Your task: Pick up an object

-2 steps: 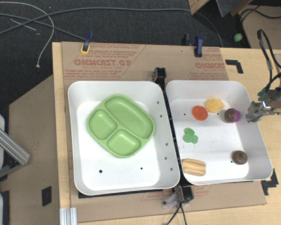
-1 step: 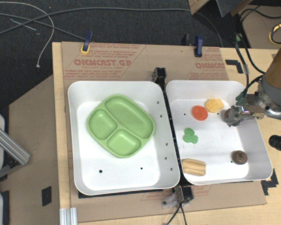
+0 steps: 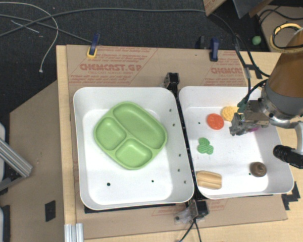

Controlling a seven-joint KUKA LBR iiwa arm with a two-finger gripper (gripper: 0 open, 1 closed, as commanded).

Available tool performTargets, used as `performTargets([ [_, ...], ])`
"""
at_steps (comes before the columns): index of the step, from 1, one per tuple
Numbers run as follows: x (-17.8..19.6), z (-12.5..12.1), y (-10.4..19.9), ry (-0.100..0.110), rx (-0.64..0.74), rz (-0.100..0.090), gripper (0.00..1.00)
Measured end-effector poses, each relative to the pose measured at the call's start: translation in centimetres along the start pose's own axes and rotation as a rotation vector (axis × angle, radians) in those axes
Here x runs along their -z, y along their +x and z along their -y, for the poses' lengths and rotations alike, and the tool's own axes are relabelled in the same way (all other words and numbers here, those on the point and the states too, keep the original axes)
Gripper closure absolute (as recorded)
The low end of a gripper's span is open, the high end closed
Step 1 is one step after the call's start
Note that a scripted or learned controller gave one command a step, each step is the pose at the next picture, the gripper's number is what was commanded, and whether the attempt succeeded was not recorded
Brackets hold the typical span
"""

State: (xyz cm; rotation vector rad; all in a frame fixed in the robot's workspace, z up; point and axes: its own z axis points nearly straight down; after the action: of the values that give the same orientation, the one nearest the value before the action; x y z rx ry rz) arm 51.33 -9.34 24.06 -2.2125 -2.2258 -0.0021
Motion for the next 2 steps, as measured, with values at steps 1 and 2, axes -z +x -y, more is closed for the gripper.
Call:
performTargets([
  [1,0.2,0.0,6.3,0.001,0.000,0.000,1.00],
  [2,0.4,0.7,11.4,0.001,-0.001,0.001,1.00],
])
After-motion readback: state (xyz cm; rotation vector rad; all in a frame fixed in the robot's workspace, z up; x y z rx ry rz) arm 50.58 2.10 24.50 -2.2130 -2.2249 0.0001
